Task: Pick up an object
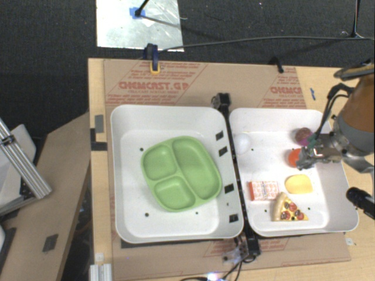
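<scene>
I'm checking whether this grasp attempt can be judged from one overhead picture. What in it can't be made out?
- Gripper: its tips are a small dark blur, so its state is unreadable.
- Orange-red object: partly hidden behind the gripper; contact unclear.
- Purple object: blurred, identity unclear.
- Arm: cut off by the right edge.
- Red-and-white packet: print too small to read.
</scene>
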You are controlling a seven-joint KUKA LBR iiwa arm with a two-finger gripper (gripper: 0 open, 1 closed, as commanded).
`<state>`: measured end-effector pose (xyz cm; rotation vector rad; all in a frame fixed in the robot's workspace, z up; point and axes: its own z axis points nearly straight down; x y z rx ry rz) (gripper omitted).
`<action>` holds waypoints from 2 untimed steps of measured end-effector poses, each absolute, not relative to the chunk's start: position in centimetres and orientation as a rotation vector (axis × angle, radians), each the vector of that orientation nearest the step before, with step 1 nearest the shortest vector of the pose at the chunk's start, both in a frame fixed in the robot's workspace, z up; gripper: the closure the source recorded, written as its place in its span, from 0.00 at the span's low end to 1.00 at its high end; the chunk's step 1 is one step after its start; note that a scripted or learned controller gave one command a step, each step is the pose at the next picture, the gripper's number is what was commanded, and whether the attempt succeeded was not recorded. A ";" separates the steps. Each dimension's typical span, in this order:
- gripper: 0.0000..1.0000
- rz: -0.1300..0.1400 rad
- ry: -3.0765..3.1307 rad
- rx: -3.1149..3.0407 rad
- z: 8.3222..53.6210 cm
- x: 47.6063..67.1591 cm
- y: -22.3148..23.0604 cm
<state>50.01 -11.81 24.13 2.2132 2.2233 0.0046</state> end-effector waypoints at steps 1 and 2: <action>1.00 0.006 2.232 2.209 24.9 50.9 -6.3; 1.00 0.006 2.233 2.210 24.6 52.7 -0.5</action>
